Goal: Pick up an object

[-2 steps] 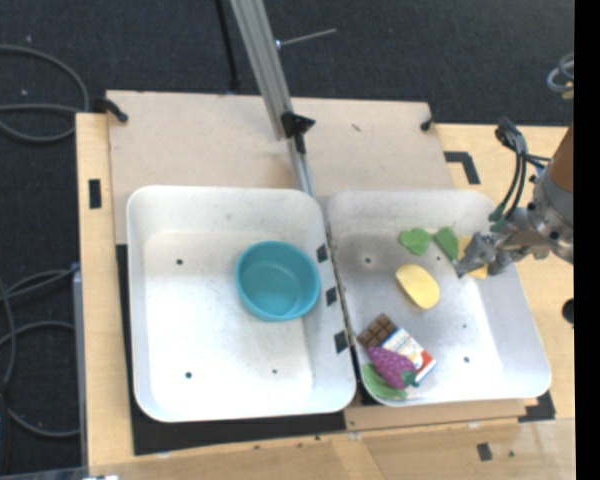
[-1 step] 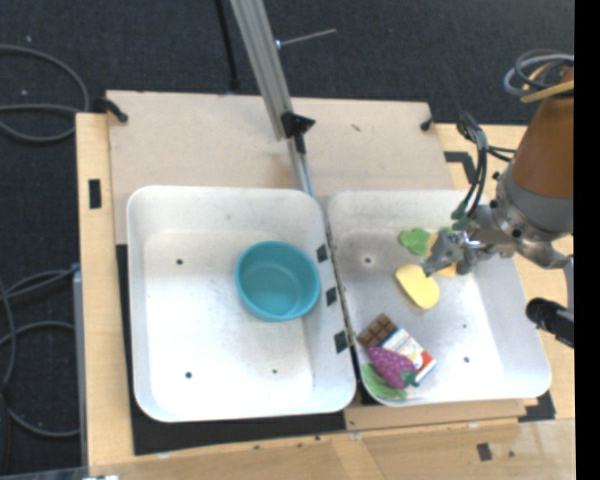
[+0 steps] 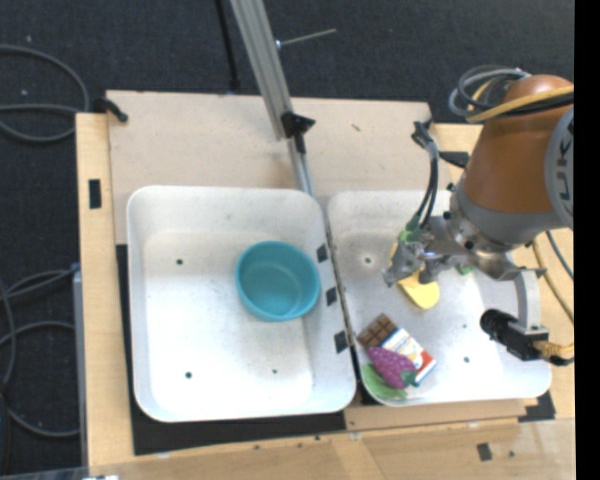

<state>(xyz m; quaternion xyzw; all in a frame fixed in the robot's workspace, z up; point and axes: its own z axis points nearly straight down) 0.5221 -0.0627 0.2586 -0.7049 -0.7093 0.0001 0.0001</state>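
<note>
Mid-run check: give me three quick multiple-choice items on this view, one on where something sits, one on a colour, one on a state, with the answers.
1. Where is the bowl?
A. Left bin
B. Right bin
C. On the bench outside both bins

2. What colour is the piece right under the tool?
A. Red
B. Yellow
C. Black

3. How does the bowl stand?
A. Upside down
B. On its side
C. Upright, mouth up

Answers:
1. A, it sits near the middle of the left bin.
2. B, a yellow piece lies on the right bin floor just below the tool.
3. C, its open inside faces the camera.
</note>
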